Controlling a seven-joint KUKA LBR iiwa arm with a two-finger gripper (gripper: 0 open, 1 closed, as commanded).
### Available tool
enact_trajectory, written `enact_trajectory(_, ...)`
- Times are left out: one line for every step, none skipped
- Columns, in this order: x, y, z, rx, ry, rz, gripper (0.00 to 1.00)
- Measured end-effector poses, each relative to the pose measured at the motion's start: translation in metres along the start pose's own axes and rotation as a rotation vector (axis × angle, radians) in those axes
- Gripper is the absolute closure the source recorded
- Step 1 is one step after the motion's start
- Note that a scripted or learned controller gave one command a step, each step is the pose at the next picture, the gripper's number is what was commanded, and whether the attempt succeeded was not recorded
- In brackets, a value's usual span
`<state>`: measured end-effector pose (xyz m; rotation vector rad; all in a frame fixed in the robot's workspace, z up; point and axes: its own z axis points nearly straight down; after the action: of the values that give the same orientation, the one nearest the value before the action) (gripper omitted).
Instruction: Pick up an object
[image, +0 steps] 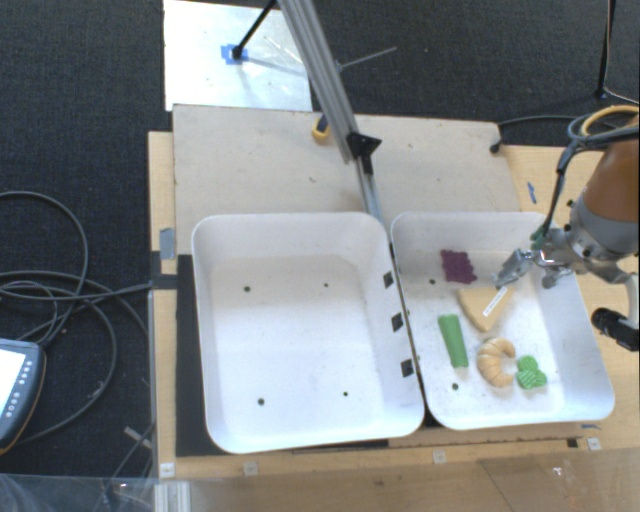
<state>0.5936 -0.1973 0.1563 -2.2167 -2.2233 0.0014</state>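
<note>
Nearest the camera in the right bin (585, 395) lie a green bumpy toy (531, 374) touching a tan croissant (496, 361), with a green cylinder (453, 340) just beside them to the left. Farther back sits a beige wedge (482, 307), then a purple piece (458, 265). The gripper (515, 268) hangs just above the wedge's far end, nothing visibly between its fingers; how far they are spread cannot be told. The left bin (215, 330) adjoins.

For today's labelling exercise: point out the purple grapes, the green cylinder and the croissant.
purple grapes (458, 265), camera view, middle of the cluster.
green cylinder (453, 340), camera view, mid-length of its body.
croissant (495, 361), camera view, centre of its curve.
</note>
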Motion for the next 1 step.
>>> enact_trajectory(0.0048,-0.0084,0.0549,0.000,0.000,0.002,0.00)
